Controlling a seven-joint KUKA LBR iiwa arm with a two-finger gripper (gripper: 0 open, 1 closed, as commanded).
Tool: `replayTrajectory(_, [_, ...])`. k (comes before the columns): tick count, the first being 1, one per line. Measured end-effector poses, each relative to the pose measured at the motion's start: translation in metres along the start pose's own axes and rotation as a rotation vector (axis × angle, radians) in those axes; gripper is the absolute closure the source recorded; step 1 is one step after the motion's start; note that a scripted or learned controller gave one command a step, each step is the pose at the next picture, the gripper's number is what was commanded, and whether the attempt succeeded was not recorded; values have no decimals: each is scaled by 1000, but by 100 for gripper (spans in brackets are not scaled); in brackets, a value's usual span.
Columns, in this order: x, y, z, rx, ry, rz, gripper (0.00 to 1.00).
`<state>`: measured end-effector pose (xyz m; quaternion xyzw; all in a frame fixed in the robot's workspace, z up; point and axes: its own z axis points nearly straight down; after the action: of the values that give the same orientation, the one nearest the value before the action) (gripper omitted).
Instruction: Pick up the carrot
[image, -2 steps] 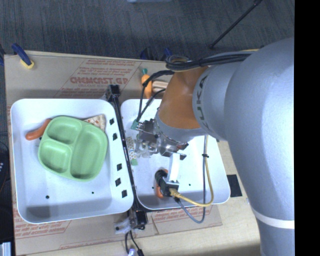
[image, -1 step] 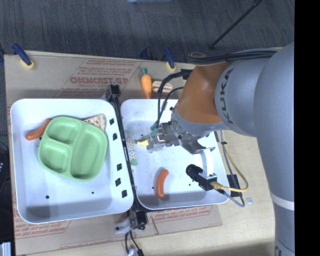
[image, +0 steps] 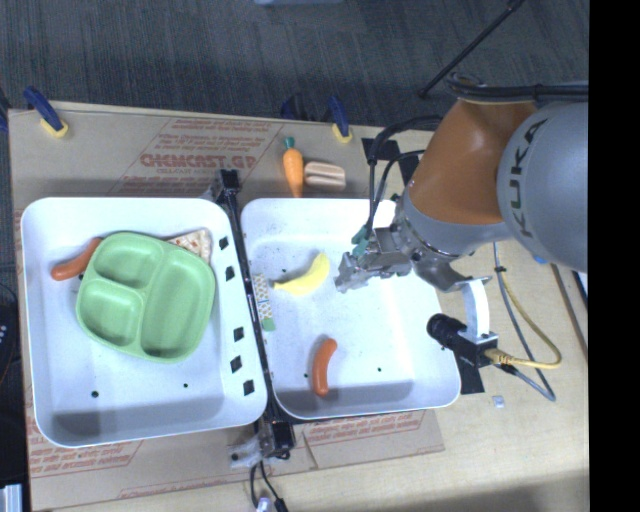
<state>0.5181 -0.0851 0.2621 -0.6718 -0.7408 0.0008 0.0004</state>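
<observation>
Carrot (image: 292, 167): one, behind bins; banana (image: 304, 275): one; hand (image: 352, 272) state unclear.

arm: reaching in from right | gripper (image: 352, 270): low, wrist bent

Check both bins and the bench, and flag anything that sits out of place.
The carrot lies outside both bins, on the cardboard behind the right bin, next to a small tan block. The pincer hovers inside that bin near the banana, away from the carrot.
</observation>
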Motion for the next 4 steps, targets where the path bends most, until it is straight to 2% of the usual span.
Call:
replayTrajectory(1, [92,0,71,4,1,-114,100])
replayTrajectory(2, [91,0,71,3,1,-112,0])
replayTrajectory(3, [25,42,57,1,0,-156,0])
replayTrajectory(4, [-30,112,172,5,1,-110,0])
